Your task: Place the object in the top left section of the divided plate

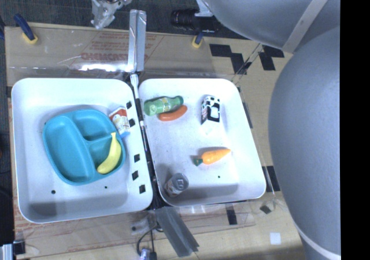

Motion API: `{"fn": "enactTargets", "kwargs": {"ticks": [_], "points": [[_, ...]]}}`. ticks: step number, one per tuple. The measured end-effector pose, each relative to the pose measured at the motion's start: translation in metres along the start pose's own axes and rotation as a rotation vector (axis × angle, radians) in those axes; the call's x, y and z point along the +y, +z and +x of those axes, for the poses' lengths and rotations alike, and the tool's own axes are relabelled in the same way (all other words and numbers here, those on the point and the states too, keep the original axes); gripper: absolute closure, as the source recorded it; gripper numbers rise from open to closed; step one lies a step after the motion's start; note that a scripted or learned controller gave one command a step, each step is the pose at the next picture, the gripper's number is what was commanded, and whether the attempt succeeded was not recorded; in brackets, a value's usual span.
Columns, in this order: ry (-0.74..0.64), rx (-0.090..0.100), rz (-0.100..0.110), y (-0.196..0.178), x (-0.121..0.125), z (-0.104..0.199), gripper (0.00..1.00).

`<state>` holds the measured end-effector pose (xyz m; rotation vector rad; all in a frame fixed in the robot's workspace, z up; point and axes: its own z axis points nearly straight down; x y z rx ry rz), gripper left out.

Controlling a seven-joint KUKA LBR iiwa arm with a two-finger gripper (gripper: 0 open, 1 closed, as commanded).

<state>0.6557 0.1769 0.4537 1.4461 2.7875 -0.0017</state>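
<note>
Item: my pincer (pixel 104 7), state indeterminable, above the bins' far edge. Divided plate (pixel 72 155) lies below-left (banana (pixel 111 155) already aboard); candidate carrot (pixel 213 156) below-right, long axis crosswise.

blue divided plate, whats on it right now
A banana lies in the blue divided plate's right-hand section. A small red-and-white carton overlaps its upper right rim. The plate under them is hidden.

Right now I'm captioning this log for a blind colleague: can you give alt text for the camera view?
A blue divided plate in the left bin holds a banana, with a small carton at its rim. The right bin holds a green bottle, sausage, carrot and can; the gripper hangs beyond the bins.
</note>
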Motion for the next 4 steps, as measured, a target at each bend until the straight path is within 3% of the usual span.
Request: {"fn": "enactTargets", "kwargs": {"ticks": [4], "points": [[-0.030, -0.005, -0.002, -0.041, 0.005, 0.009, 1.00]]}}
